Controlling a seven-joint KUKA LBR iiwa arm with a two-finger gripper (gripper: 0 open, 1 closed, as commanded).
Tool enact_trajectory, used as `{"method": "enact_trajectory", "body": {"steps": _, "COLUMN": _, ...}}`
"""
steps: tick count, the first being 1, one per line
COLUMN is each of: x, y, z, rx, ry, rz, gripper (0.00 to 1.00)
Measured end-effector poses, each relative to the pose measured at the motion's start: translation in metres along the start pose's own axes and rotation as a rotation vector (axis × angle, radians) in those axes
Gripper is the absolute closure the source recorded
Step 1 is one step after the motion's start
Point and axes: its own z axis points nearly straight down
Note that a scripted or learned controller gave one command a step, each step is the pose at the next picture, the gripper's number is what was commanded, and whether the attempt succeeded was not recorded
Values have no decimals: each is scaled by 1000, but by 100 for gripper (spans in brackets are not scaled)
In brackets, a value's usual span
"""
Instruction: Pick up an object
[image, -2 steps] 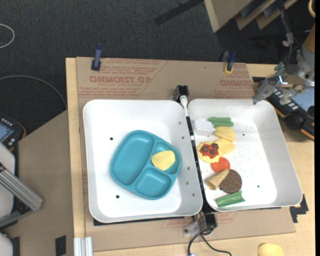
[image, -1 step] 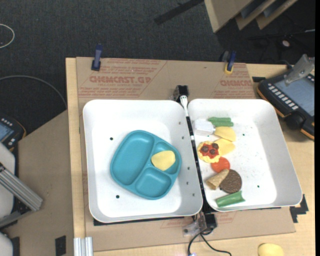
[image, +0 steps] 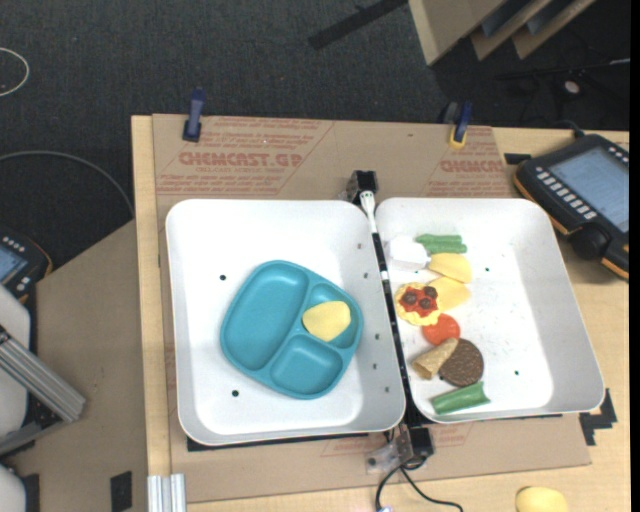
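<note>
A teal divided plate (image: 272, 330) lies in the left white bin (image: 200, 240), with a pale yellow food piece (image: 326, 319) in its upper right compartment. Along the left side of the right white bin (image: 530, 300) lie several toy foods: a white piece (image: 407, 252), a green pod (image: 441, 242), yellow pieces (image: 451, 268), a pizza slice with dark spots (image: 418, 300), a red tomato (image: 441, 328), a tan wedge (image: 433, 359), a brown cookie (image: 462, 364) and a green pod (image: 460, 399).
A black tablet-like pendant (image: 585, 190) rests at the bench's right edge. Blue and yellow clamps (image: 194, 115) hold the cardboard at the back. A yellow object (image: 540, 499) lies at the front right. A black clip (image: 364, 186) sits between the bins.
</note>
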Motion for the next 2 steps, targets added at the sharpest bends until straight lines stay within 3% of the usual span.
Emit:
{"method": "enact_trajectory", "body": {"steps": 1, "x": 82, "y": -21, "z": 118, "rx": 17, "ry": 8, "rz": -8, "gripper": 0}}
{"method": "enact_trajectory", "body": {"steps": 2, "x": 98, "y": -24, "z": -25, "rx": -12, "ry": 1, "rz": -6, "gripper": 0}}
